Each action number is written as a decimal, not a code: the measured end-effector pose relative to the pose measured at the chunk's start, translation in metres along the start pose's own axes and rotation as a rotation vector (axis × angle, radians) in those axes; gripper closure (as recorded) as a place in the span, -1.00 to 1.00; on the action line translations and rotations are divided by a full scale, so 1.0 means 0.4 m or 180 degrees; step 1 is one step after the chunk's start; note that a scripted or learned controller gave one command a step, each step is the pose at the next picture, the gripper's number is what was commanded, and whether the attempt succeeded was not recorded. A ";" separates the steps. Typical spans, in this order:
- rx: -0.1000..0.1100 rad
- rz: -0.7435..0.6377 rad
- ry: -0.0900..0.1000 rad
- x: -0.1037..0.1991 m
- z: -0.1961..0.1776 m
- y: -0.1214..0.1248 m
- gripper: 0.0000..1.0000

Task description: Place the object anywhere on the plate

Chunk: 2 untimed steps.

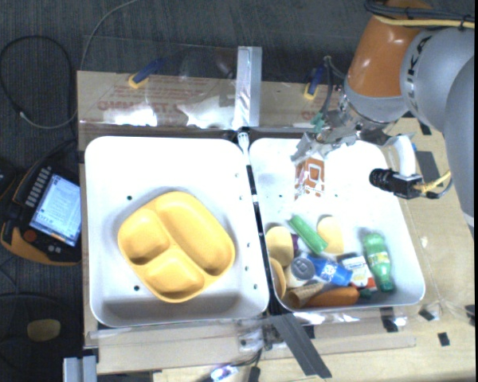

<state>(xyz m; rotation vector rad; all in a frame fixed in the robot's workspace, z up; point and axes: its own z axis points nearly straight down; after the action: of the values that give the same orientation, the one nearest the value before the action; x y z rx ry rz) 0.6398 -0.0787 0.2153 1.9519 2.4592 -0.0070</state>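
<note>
- Nearest the lens is my arm [430,62], grey with its orange band, coming in well to the right of the yellow plate [175,245] and above its level in the camera view.
- Left bin [103,157]: white and shallow, it lies all around the plate, which sits on its floor a little toward the lower edge.
- Right bin [358,205]: it lies just right of the plate's bin, and the two rims touch along the middle seam.
- Yellow plate: it has divided compartments and lies flat with nothing on it.
- My claw [317,138]: up and to the right of the plate, over the upper left part of the right bin, pinched narrow on the top edge of a packet.
- Packet [311,175]: white with orange print, it hangs just below my fingertips, right of the plate and beyond the seam.
- Green bottle [377,261]: far right of the plate, near the right bin's lower right corner.
- Green stick [309,233]: it lies tilted in the clutter just right of the plate's bin.
- Blue wrapper [334,269]: it lies between the stick and the bottle, beside an orange piece [334,297] at the bin's lower rim.
</note>
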 end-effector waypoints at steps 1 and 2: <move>0.0003 0.0435 0.0017 0.211 0.069 0.006 1.00; 0.0002 -0.0247 0.0016 0.420 0.080 -0.045 1.00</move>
<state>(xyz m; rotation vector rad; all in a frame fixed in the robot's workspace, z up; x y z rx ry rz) 0.5842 0.0806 0.1825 1.8577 2.5369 -0.0029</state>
